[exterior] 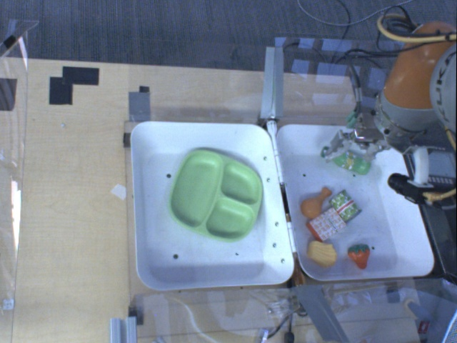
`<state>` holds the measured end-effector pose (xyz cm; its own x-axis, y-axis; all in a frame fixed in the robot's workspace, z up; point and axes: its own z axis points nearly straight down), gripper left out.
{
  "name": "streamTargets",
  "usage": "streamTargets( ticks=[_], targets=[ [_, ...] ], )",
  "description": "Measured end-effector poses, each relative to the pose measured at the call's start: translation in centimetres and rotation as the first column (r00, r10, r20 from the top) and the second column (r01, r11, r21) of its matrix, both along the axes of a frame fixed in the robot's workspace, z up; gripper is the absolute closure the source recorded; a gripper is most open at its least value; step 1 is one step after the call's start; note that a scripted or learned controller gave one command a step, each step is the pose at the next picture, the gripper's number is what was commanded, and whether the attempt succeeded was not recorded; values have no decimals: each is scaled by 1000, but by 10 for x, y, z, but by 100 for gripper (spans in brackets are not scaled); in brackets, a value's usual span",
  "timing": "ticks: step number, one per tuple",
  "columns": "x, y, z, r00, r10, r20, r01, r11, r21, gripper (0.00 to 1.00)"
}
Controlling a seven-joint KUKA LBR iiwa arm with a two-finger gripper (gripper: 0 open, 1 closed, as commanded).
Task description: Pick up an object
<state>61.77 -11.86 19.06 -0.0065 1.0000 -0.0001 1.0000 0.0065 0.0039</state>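
Gripper [355, 147] fingers hang spread wide over the far part of the right bin [400, 263], straddling a small green object [353, 163] that lies on the bin floor; whether they touch it cannot be told. Toward the near edge sit a toy drumstick [315, 204], a red-and-green carton [334, 216], a yellow piece [321, 253] and a strawberry [359, 255], with bare floor along the right edge. The left bin [153, 213] holds a green divided plate [216, 194] at its centre, with open white floor all round. The bench [71, 191] is pale wood.

Right bin [410, 259]: toys [335, 227] crowd front; mid-right floor free.
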Motion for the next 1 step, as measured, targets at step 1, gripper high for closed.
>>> streamTargets(
  ticks=[1],
  targets=[
    [33,-12,-77,998,60,31,-59,998,-10,0]
  ],
)
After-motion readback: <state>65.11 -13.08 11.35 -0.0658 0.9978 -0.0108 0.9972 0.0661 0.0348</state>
